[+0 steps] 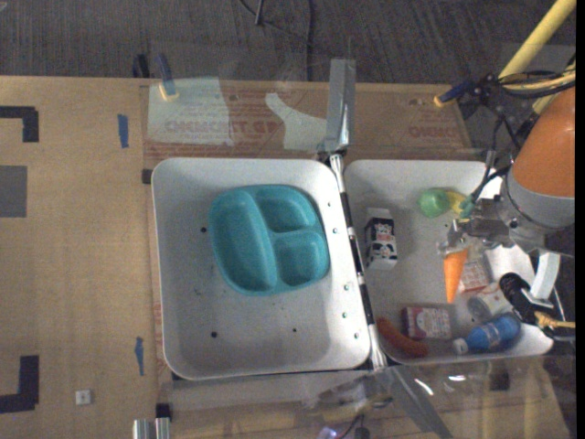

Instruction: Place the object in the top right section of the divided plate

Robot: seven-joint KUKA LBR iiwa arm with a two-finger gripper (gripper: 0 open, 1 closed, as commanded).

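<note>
The tool [471, 231] sits low in the right bin [402, 176], its fingers blurred by wrist hardware, so their spread cannot be told. Just at its 6 o'clock lies the carrot [453, 274], seemingly touching. At 9 o'clock, in the left bin [183, 337], the teal divided plate [270, 238] rests.

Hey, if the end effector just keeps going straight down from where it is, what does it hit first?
Probably the orange carrot-shaped toy lying in the right white bin. The end effector hangs just above its top end, though depth is hard to judge from this slanted view.
</note>
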